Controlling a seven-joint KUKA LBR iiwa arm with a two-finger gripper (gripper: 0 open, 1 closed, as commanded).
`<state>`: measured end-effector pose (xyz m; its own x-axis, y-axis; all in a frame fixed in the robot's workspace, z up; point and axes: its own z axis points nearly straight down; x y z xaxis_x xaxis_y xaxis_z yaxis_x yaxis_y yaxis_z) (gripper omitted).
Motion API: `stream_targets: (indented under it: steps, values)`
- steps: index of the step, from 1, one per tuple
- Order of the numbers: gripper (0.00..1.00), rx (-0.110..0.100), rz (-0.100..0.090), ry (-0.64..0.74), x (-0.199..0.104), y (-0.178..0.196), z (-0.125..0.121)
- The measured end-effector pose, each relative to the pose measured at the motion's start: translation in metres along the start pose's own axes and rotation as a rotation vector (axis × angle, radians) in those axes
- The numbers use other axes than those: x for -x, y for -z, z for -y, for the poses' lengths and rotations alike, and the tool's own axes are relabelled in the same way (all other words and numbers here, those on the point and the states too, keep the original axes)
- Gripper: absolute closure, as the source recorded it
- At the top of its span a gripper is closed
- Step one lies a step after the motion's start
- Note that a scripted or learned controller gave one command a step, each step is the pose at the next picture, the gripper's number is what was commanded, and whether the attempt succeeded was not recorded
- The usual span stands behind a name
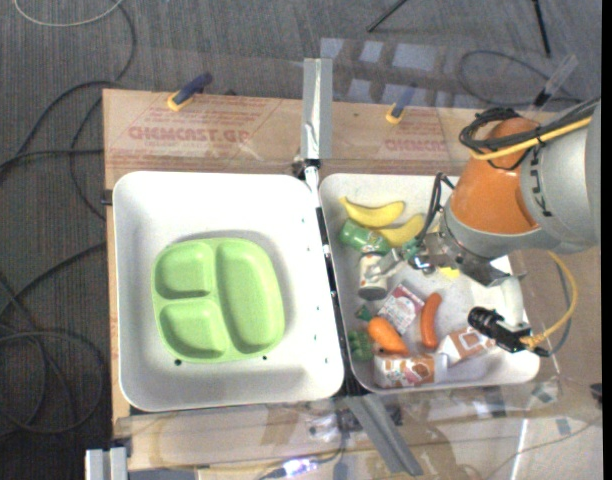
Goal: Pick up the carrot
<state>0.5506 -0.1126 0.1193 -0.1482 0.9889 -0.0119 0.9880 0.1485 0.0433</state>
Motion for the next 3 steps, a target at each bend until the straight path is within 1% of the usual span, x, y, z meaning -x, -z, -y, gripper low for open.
stream_targets:
  steps: [1,2,3]
  values:
    - [0.00,-0.047,-0.015,0.053,-0.032,0.066,0.061]
    - [0.00,-0.031,-0.009,0.211,-0.016,-0.020,0.063]
    - [1.00,-0.026,-0.009,0.213,-0.016,-0.008,0.060]
